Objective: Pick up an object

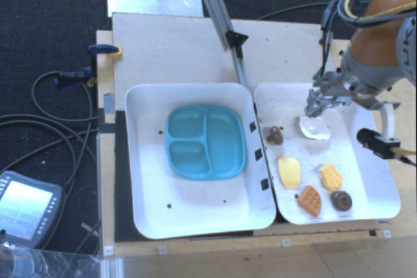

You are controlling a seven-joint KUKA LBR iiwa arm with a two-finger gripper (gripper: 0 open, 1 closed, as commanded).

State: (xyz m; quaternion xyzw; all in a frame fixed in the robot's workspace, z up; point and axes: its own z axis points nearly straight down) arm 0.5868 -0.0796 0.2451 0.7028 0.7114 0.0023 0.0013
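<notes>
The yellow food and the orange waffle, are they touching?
Apart. The camera view shows bare white bin floor between the yellow food and the orange waffle.

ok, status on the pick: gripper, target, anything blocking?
Gripper low over right white bin, just above flat white shell-shaped piece; nothing seen between fingers. Small brown lump, yellow piece lie apart. Nothing in the way.

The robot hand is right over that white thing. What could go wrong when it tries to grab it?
1. The gripper hangs at the far edge of the white piece, not over its middle, so it might clip the rim and push it away.
2. The white piece looks flat and low in the right bin, so it could slip free.
3. The small brown piece lies nearby and might get bumped.
</notes>
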